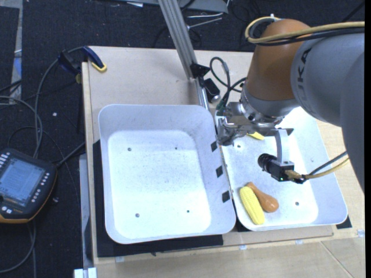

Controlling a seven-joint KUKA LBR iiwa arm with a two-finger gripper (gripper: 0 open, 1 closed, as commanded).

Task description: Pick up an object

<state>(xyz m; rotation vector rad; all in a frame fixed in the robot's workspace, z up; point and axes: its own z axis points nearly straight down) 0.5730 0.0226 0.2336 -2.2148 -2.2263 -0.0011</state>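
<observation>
Grey arm (pixel 324 68) reaches from the right over the right bin (pixel 324 213); the left bin (pixel 156 178) lies alongside. The gripper (pixel 232 133) hangs at the right bin's far left edge; its opening cannot be told. Corn cob (pixel 252 205) touches a brown gourd-shaped piece (pixel 264 198) near the front wall, well apart from the gripper. Risk: descending here, it strikes the bin wall and grasps nothing.

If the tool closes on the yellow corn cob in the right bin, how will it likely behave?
The corn cob looks rounded and elongated, so it may roll sideways if nudged. It lies against an orange-brown pear-shaped item, which might shift with it. Its look suggests a light toy, probably stiff, with a smooth skin that might slip; that is a guess.
</observation>
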